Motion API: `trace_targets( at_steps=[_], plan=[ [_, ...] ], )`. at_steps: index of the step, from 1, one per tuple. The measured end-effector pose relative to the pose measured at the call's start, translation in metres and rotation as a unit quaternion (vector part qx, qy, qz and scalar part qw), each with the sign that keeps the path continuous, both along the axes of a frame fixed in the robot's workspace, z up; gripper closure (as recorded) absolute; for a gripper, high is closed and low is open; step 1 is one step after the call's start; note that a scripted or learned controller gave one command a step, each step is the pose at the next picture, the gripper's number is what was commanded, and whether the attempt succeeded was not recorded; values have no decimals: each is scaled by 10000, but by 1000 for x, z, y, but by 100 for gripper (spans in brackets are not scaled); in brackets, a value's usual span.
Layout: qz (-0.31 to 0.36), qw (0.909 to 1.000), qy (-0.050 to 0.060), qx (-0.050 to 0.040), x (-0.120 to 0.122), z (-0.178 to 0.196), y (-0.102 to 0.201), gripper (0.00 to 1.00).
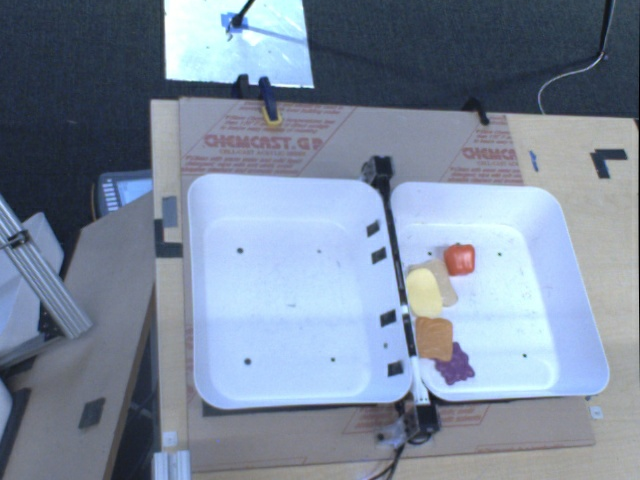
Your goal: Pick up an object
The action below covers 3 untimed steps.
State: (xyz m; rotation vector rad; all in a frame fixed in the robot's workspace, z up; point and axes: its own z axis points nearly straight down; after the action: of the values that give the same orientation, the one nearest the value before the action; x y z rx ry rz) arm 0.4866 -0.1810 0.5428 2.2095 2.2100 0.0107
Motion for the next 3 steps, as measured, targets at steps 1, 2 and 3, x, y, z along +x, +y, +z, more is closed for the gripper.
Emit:
trace_targets(
  at_steps=[1, 2, 3],
  plan=[
    [54, 9999, 115, 49, 41, -151, 78, 100],
    [-21, 10000, -10, -3, 1, -4, 16, 100],
    [47, 9999, 84, 38, 0, -63, 88, 100]
  ],
)
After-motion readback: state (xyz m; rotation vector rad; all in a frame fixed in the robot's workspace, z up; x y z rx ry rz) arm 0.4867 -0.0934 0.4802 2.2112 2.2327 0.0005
